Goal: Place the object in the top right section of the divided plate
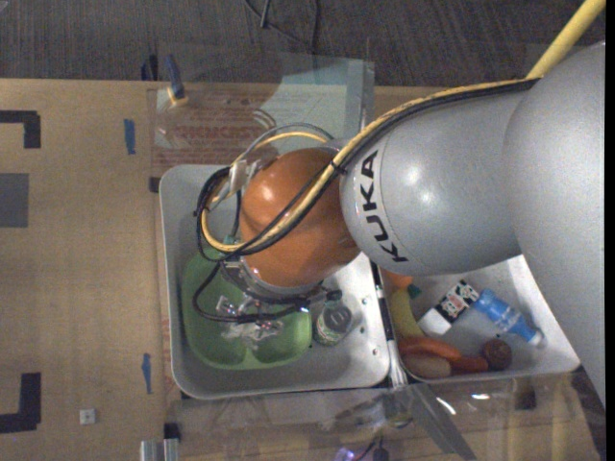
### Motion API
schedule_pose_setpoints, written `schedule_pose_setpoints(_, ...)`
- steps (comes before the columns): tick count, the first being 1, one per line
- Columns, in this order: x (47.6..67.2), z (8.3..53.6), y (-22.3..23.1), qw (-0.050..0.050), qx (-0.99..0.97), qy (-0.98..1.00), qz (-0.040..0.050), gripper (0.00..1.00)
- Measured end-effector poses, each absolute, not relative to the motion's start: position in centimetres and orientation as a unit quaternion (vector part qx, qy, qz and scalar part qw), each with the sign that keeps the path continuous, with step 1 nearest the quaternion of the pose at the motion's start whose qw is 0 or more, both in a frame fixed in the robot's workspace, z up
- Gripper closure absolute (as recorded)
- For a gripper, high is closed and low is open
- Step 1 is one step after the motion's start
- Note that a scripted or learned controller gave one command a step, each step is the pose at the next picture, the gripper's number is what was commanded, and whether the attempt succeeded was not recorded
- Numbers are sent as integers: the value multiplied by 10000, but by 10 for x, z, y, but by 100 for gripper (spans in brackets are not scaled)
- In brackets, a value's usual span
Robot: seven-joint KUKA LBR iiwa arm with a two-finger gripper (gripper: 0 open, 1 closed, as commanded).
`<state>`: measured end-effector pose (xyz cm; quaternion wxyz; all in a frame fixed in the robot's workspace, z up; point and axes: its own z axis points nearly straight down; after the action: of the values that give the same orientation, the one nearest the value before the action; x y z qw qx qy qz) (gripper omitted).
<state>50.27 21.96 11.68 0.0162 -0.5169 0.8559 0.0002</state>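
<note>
A green divided plate [213,339] lies in the left white bin [178,257], at seven o'clock from the arm's orange band [288,221]. The gripper [248,320] hangs over the plate; its grip cannot be told. A small tin [332,323] sits just beside the plate at three o'clock. The right bin [553,349] holds a water bottle [504,317], a banana [405,313] and a carrot [459,360].

2 bins [370,373]; 1 green plate [207,349]; 1 bottle [504,317]
</note>
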Motion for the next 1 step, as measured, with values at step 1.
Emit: schedule_pose_setpoints(1,488,113,202,204,-6179,7860,-19,100)
